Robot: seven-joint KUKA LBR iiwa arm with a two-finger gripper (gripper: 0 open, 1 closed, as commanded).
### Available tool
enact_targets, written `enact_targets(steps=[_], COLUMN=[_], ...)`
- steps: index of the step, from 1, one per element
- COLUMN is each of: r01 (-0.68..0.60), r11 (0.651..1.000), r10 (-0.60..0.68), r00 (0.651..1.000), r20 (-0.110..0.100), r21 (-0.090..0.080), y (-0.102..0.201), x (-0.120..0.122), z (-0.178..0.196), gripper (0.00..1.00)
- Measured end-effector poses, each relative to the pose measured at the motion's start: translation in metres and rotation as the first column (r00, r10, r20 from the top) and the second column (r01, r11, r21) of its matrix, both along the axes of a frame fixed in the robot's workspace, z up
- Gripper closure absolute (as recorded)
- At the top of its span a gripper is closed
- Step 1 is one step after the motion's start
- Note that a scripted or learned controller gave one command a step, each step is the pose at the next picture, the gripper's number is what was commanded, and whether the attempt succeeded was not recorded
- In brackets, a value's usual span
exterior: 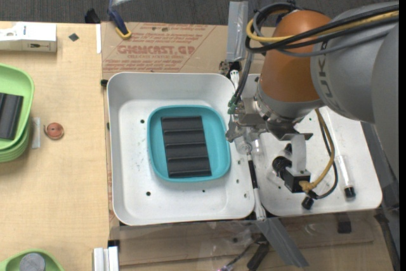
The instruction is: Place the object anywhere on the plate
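A teal square plate (156,136) sits in the middle of the left white bin (127,200). A black ridged rectangular block (186,146) lies flat on the plate and fills most of its inside. My gripper (244,135) hangs below the orange wrist band, over the seam between the two bins and just right of the plate's right rim. I see nothing held in it. The arm's bulk covers much of the right bin (361,200).
A white pen with a dark tip (342,169) lies in the right bin near its right wall. On the bench to the left are a green tray (19,82), a small reddish disc (54,130) and a white box (28,38). Cardboard (165,47) lies behind the left bin.
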State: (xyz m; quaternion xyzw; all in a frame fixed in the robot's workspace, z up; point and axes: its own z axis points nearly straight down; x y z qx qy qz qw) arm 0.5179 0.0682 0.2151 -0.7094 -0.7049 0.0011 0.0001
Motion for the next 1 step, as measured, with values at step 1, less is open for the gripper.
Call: enact_targets(steps=[1], r01=[0.001], r11=[1.0], r10=[-0.001], r00=[1.0], r20=[0.0], r21=[0.0], y=[-0.0003], x=[0.0001], z=[0.0001], gripper=[0.0])
